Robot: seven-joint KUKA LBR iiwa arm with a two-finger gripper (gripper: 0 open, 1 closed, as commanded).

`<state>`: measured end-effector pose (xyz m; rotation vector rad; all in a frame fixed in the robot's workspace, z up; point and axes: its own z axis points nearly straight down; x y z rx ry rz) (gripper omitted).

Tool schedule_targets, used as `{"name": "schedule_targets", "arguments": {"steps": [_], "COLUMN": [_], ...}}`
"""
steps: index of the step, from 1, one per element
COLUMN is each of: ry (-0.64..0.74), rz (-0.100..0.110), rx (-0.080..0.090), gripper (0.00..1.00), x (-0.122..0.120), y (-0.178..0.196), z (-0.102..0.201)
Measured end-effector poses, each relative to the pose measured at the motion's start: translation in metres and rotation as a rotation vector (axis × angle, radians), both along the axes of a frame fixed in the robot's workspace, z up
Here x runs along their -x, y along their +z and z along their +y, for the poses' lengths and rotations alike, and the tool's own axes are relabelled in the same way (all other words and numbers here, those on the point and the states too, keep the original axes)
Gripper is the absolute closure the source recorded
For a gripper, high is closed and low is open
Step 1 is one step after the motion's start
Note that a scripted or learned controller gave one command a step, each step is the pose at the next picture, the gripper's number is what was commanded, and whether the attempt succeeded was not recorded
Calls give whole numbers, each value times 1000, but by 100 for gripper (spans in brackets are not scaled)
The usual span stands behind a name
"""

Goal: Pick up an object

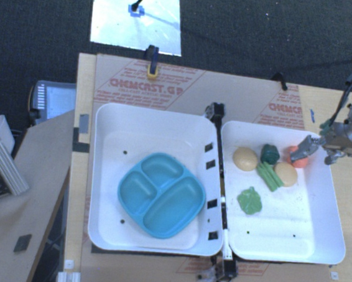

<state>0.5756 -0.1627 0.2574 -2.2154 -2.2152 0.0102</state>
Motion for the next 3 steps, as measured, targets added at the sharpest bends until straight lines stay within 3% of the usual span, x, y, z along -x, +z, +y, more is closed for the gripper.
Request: {"name": "schedule_targets", "arguments": {"steps": [1, 3], "ry": [3, 2], "rz": [-12, -12], "rx": [2, 2], "gripper": [0, 0], "x": [-2, -13], "y": [7, -101], "z": [1, 6]}}
